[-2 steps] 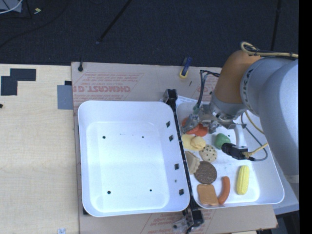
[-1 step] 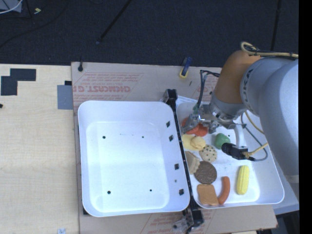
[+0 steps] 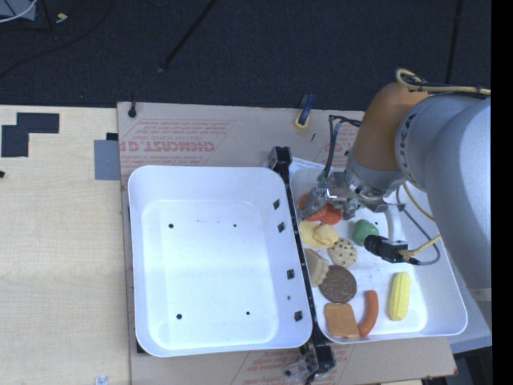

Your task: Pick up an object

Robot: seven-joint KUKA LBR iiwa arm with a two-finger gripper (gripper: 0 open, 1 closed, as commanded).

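The arm (image 3: 433, 159) enters from 3 o'clock and places the gripper (image 3: 337, 197) over the 11 o'clock corner of the right bin (image 3: 449, 315), directly above an orange item (image 3: 325, 215); whether that item is held cannot be determined. At the bin's centre lie a yellow piece (image 3: 319, 234), a cookie (image 3: 344, 252), a green item (image 3: 365, 229) and a brown disc (image 3: 339, 284). Toward 6 o'clock lie toast (image 3: 342, 322), a sausage (image 3: 368, 312) and corn (image 3: 398, 295); the left bin (image 3: 140, 255) adjoins at 9 o'clock.
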